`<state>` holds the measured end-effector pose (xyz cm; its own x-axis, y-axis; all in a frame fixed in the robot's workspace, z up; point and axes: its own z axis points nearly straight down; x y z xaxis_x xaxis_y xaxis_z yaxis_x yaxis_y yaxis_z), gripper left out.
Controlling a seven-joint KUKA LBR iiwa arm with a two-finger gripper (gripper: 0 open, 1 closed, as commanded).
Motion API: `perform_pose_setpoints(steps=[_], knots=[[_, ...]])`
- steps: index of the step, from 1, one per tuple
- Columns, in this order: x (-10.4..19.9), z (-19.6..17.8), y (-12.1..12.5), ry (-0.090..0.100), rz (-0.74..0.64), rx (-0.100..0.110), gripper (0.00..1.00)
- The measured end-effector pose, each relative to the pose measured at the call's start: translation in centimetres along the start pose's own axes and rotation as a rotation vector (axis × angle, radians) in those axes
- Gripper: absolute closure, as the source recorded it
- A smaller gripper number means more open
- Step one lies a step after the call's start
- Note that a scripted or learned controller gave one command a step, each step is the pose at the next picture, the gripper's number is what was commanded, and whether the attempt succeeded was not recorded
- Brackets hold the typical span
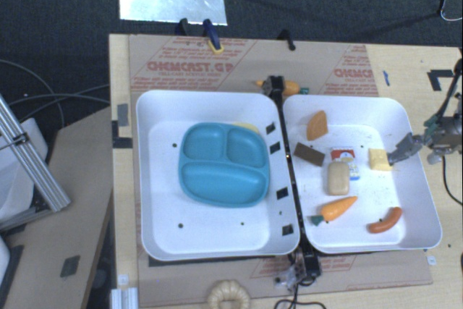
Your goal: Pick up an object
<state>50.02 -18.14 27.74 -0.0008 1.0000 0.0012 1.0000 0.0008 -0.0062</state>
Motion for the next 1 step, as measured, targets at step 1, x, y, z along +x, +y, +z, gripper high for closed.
perform_pose_setpoints(steps=[1], knots=[[0.03, -0.41, 0.17, -0.002, -0.002, -0.008, 0.00]])
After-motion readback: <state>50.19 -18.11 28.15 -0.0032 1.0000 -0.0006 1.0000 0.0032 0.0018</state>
